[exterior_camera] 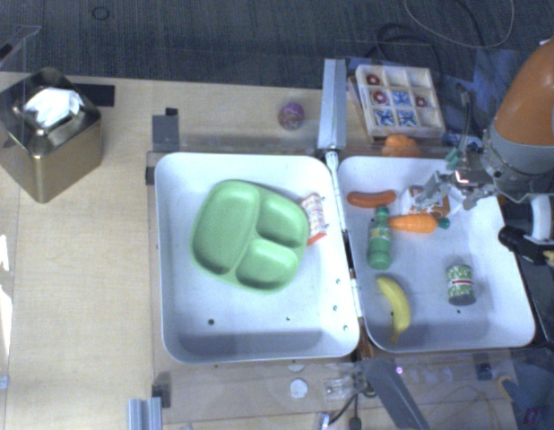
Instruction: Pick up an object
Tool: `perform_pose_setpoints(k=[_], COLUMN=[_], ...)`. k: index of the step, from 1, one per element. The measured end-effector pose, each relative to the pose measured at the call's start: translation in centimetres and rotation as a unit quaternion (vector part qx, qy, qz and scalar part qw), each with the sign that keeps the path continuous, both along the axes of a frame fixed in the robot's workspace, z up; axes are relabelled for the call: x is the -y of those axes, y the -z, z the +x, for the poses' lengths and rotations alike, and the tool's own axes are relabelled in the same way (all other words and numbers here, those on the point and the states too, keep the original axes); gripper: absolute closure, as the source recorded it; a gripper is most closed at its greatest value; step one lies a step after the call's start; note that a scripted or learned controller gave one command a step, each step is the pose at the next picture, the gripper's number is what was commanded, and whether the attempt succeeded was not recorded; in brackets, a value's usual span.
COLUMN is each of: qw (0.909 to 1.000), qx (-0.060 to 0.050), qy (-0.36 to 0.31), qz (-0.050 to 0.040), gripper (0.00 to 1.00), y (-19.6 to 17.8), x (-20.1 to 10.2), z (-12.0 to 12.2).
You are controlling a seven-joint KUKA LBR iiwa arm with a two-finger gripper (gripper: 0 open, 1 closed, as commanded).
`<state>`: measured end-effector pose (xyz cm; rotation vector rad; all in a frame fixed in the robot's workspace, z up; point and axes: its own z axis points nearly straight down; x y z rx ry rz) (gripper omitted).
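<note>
The right bin (515, 334) holds a red-brown sausage (371, 199), a green bottle (379, 238), an orange carrot (413, 225), a yellow banana (395, 301) and a small green-labelled can (460, 282). My gripper (435, 193) reaches in from the right and hangs at the bin's back, just above the carrot's right half and to the right of the sausage. Nothing is visibly held in it. The grey and orange arm (528, 106) covers the bin's far right corner.
In the left bin (183, 334) lie a green divided plate (250, 236) and a small red-and-white packet (315, 216). Behind the bins sit a tic-tac-toe board (395, 99), an orange object (400, 144) and a purple ball (291, 115). A brass box (46, 141) stands far left.
</note>
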<state>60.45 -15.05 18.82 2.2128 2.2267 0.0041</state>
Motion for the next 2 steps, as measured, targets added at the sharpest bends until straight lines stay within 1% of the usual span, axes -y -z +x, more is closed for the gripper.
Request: perform_pose_setpoints(k=[1, 2], qw=[0.9934, 0.9979], qx=[0.005, 0.006], qy=[-0.115, -0.065], qz=[-0.0008, -0.001], gripper=[0.0, 0.0], y=[9.9, 9.7], x=[-5.8, -6.1], z=[0.3, -7.3])
